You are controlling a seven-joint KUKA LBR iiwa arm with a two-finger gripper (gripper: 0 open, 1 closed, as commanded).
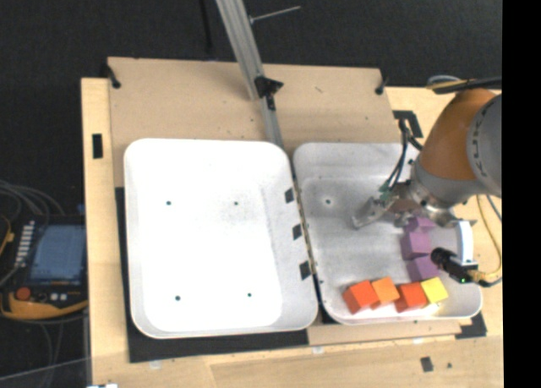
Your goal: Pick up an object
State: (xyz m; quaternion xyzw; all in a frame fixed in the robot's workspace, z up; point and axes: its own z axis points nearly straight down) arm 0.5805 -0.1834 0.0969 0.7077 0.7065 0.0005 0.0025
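The gripper (368, 215) hangs low over the middle of the right bin (338, 177), its thin grey metal fingers pointing left, and from this slanted view it cannot be told whether they are apart or closed; nothing shows between them. Just to its right lie two matte purple blocks (417, 243), one behind the other, partly hidden under the wrist. Along the bin's near wall sits a row of small hard-edged cubes: an orange-red block (362, 295), a lighter orange block (385, 290) touching it, a red block (412, 296) and a yellow block (435, 290) at the right end. The right bin's floor looks scuffed and greyish, with rounded corners. The left bin (211, 234) is a smoother, brighter white, marked by a few dark specks. Both rest on a pale wooden bench (203, 82). An aluminium rail (237, 23) slants up from the back edge over dark carpet. A handheld pendant (46, 264) with a blue screen lies at far left.
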